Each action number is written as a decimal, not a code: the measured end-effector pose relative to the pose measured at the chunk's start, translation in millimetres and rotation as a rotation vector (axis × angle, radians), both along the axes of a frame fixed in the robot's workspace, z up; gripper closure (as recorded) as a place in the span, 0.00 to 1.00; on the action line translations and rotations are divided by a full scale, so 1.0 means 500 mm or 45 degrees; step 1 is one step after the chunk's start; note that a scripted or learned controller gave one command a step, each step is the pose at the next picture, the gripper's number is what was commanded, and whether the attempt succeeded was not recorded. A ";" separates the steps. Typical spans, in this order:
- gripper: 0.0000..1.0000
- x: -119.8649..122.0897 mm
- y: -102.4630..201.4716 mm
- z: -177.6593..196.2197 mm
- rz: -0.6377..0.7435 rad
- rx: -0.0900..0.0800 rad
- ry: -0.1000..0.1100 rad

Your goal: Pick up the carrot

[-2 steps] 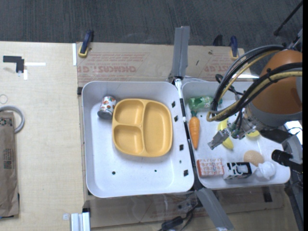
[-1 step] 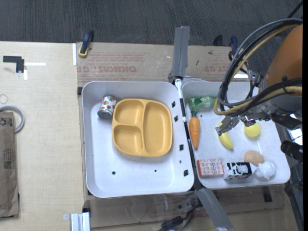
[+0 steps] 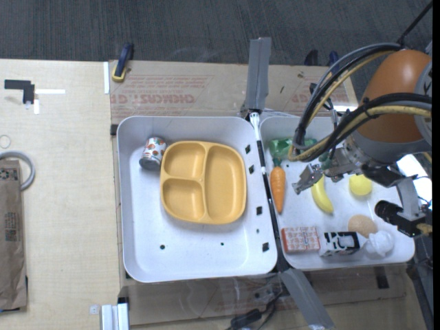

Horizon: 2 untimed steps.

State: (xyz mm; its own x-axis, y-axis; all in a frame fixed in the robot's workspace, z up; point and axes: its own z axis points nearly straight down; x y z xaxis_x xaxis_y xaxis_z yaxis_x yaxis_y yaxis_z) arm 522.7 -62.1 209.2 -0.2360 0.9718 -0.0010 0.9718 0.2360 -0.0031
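The carrot (image 3: 277, 188), orange with a green top, lies lengthwise against the left wall of the right bin (image 3: 405, 256). My gripper (image 3: 306, 179) hangs over that bin, just right of the carrot and left of a banana (image 3: 322, 195). Its metal fingers (image 3: 299, 185) look open with nothing between them. They are a short gap away from the carrot and not touching it.
The right bin also holds a green item (image 3: 280, 146), a lemon (image 3: 360, 185), a tan egg-like thing (image 3: 362, 224), a red-and-white box (image 3: 300, 239), a black-and-white carton (image 3: 340, 243) and a white lump (image 3: 380, 243). A yellow divided plate (image 3: 203, 182) and a small can (image 3: 152, 152) sit in the left bin (image 3: 125, 212).
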 end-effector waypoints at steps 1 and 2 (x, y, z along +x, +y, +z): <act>0.00 -0.092 0.068 -0.038 -0.027 0.000 0.002; 0.00 -0.026 0.019 0.064 0.003 -0.001 -0.001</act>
